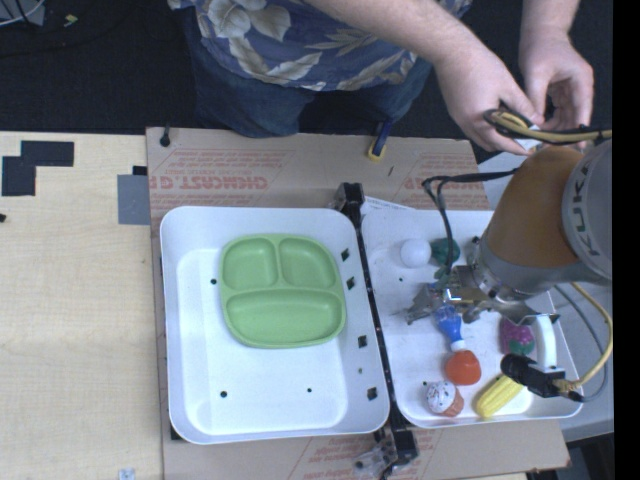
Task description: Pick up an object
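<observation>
While the gripper is lowered in the right bin, its finger state cannot be told and no held object is seen; a blue-and-white toy lies just below-right, long axis running toward the orange ball. Room is tight: white ball above, divider wall left.

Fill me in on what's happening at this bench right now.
The grey and orange robot arm has reached into the right white bin, its gripper low among small toys: a white ball, a blue bottle-shaped toy, an orange-red round toy and a yellow corn-like toy. Nothing is clearly grasped. The left white bin holds a green divided plate. A person's hands handle cables behind the arm.
</observation>
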You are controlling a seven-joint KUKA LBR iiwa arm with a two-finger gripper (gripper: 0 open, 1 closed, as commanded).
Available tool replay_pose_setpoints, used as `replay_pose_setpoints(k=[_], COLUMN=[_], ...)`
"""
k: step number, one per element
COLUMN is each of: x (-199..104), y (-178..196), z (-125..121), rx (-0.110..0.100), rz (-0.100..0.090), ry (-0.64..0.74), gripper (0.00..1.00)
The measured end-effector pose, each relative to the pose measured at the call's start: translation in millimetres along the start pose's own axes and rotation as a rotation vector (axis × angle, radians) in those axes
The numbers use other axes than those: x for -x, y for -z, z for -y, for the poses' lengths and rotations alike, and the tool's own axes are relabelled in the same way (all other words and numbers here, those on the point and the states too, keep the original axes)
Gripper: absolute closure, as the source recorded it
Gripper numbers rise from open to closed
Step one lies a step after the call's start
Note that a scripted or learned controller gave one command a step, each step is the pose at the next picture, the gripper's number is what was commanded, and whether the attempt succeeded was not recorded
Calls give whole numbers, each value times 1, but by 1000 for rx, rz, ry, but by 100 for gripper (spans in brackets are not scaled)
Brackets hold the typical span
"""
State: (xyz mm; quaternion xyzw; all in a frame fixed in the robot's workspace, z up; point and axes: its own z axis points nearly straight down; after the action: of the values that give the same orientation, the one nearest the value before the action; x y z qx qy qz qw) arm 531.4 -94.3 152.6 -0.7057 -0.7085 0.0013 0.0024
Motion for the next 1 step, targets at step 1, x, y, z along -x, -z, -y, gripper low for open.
replay_pose_setpoints(k=[1], x=[7], y=[-56], z=[5], rx=[-2], rz=[-1], ry=[-2], gripper=[0])
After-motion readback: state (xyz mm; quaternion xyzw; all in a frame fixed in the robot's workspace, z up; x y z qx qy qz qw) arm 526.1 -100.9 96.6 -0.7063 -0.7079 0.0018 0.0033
